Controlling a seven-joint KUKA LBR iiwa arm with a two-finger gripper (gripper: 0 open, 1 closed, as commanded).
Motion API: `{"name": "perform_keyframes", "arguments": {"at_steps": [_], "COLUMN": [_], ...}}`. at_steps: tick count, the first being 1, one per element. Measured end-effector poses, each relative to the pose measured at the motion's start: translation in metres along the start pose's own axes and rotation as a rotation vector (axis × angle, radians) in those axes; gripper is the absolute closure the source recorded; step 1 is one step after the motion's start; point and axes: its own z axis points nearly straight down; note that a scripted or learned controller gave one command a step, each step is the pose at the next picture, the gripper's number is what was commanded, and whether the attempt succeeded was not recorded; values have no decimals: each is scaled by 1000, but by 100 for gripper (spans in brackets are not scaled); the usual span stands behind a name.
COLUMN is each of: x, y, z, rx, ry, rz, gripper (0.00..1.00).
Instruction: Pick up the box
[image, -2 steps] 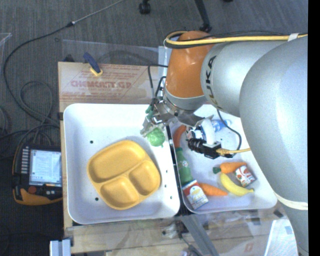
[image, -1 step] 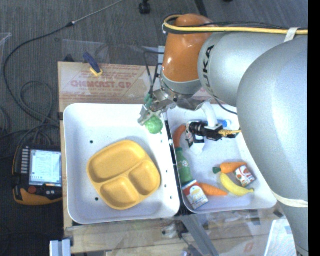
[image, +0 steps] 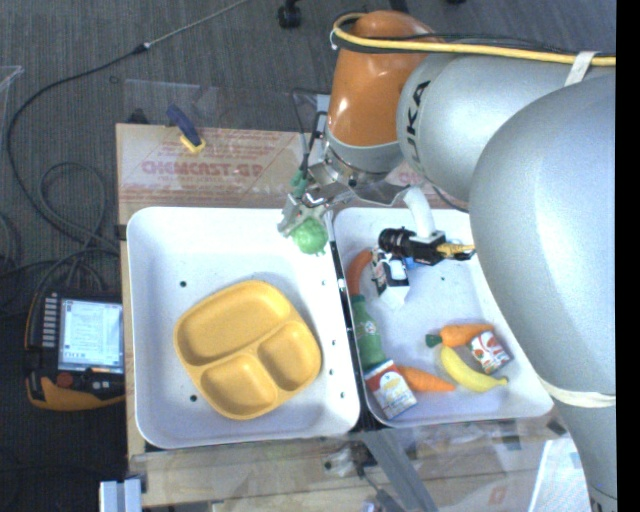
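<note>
Looming over the right of the view, the grey arm with the orange band (image: 370, 90) covers the far right corner of the right-hand shallow white bin (image: 450, 300), and whatever lies beneath it is hidden. An orange-red rounded thing (image: 357, 270) at that bin's left wall is partly covered and cannot be identified. A small red-and-white pack (image: 488, 351) near the right wall is too small for its shape to be made out.

The arm is bent down from the upper right, with the wrist turned toward the lower left. The two-finger gripper (image: 300, 222) is placed over the far right corner of the left-hand shallow white bin (image: 165, 270), close to the rims where the two bins meet. A rounded pale green thing (image: 311, 238) is seen right at its tip. Whether that thing is pinched, and whether the gripper is spread or pressed together, cannot be told.

The small white carton box with red print (image: 393, 391) is found lying at the near left corner of the right-hand bin, well apart from the gripper. A green plastic bottle (image: 368, 335) is laid along the left wall just beside it, and an orange carrot (image: 428, 381) is touching or nearly touching its right side. A yellow banana (image: 468, 370) is seen further right. A yellow three-compartment plastic plate (image: 250, 345) is set in the middle of the left-hand bin.
</note>
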Motion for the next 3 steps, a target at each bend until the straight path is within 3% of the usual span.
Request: {"name": "perform_keyframes", "arguments": {"at_steps": [1, 3], "x": [15, 19], "y": [17, 19], "z": [20, 10], "rx": [1, 1], "ry": [-4, -6], "rz": [-43, -106], "gripper": [100, 100]}}
